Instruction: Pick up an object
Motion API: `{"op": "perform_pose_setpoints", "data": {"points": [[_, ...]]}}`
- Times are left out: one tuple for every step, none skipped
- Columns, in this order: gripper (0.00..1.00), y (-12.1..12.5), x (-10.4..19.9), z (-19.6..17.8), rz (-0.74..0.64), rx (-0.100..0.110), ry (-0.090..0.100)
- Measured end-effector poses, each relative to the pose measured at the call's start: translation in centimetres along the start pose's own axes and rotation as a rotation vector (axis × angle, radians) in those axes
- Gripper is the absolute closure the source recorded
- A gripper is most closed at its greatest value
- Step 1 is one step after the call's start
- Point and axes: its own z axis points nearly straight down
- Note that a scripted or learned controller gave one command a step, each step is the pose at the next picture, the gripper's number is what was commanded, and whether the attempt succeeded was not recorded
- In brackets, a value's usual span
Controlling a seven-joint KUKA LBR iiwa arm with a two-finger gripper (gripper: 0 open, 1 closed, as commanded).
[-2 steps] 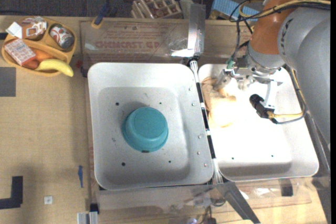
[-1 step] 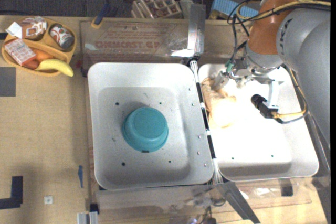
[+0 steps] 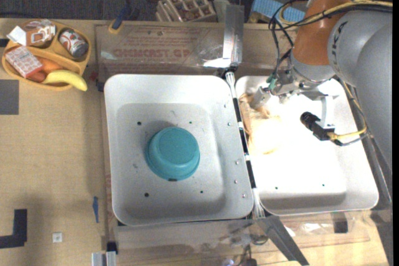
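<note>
A teal bowl (image 3: 174, 153) sat upside down in the middle of the left white bin (image 3: 124, 96), its round base facing up, well clear of the bin's walls. Small dark specks dotted the bin floor around it. The bowl lay alone there, with nothing touching it.

The right white bin (image 3: 324, 190) stood just beside the left one, their rims meeting along a narrow seam. In its far left corner lay some pale, tan-coloured stuff (image 3: 257, 110), washed out by glare and too blurred to name. The hand (image 3: 269, 88) was low over that corner, near the tan stuff and well apart from the bowl; whether its grip was wide or narrow could not be told, and nothing could be seen held in it. Behind it the grey arm (image 3: 368, 47) reached in from the right, its orange band (image 3: 318, 25) above the wrist, with black and yellow cables (image 3: 330, 131) looping down over the right bin.

On the tabletop (image 3: 43, 159) to the far left rested a yellow tray (image 3: 12, 62) bearing a banana (image 3: 67, 78), a small box and two round tins. A clear plastic sheet (image 3: 156, 47) with red lettering lay beyond the bins, and a wooden crate (image 3: 186, 3) stood on the dark floor behind.
</note>
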Motion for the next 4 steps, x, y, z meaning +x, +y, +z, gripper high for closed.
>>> {"op": "perform_pose_setpoints", "data": {"points": [[1.0, 0.2, 0.1, -0.9, 0.001, -0.003, 0.003], [1.0, 0.7, 3.5, -9.4, -0.329, 0.002, 0.005], [0.0, 0.6, 3.4, -9.4, -0.329, 0.002, 0.005], [0.0, -2.2, -0.4, -6.0, -0.222, 0.008, 0.008]]}}
